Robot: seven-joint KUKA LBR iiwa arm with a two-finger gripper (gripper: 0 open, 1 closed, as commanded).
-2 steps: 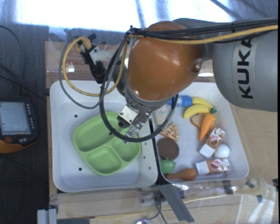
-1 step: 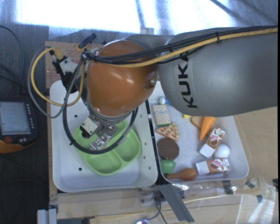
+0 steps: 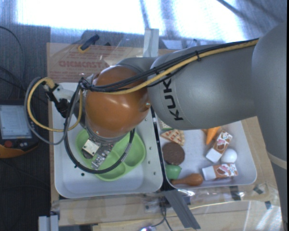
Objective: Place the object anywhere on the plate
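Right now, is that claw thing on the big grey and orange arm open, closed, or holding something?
Gripper: cannot be told; it hangs over the green plastic plate.

Lime-green divided plate (image 3: 135,150): smooth plastic, slight sheen. Shallow white bins (image 3: 67,186): matt plastic. Grey arm casing (image 3: 216,85): smooth, satin. Orange band (image 3: 118,100): glossy.

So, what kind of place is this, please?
Probably a robotics lab bench: a KUKA arm reaches over two white bins, one with a green plate, the other with toy food.
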